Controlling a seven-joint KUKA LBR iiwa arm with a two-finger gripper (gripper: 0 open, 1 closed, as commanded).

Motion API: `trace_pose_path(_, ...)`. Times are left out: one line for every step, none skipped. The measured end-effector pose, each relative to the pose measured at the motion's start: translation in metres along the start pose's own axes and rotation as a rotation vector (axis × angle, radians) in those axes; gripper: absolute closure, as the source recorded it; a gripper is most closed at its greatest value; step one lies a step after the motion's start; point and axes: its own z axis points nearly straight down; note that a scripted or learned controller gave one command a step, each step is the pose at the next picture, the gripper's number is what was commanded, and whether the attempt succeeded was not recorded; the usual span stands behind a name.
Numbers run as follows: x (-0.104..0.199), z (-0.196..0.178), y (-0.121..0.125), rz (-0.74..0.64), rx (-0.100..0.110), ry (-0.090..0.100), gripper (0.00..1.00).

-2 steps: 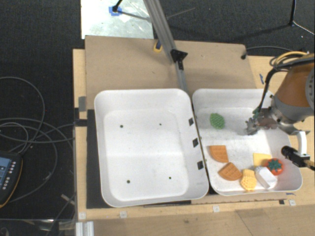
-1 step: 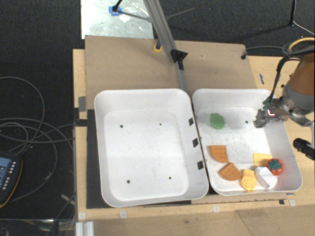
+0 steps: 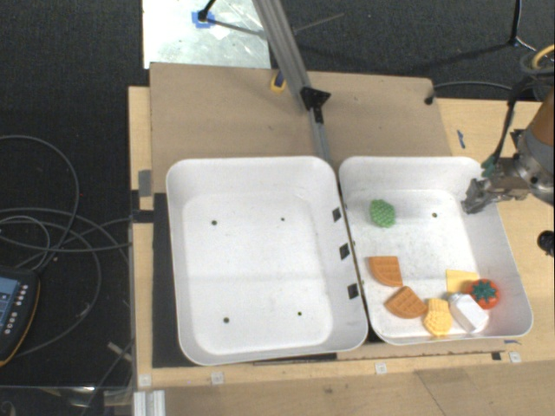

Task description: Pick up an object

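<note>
camera view: the gripper hung at the right bin's far right rim, carrying nothing, and whether it was released or clenched i could not tell. this looked like the approach step, no pick begun. the green piece lay to its left, well apart. the rest sat nearer the camera than the tool: two orange wedges, a yellow waffle, a white block, a tomato. next, i judged, it needed to swing in over one piece and descend.
</note>
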Motion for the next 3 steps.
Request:
trace_pose_path(0.0, -0.006, 0.001, -0.001, 0.005, 0.001, 1.0)
trace_pose_path(0.053, -0.007, 0.002, -0.006, 0.006, 0.005, 1.0)
trace_pose_path(0.108, 0.002, -0.006, -0.007, 0.008, 0.005, 1.0)
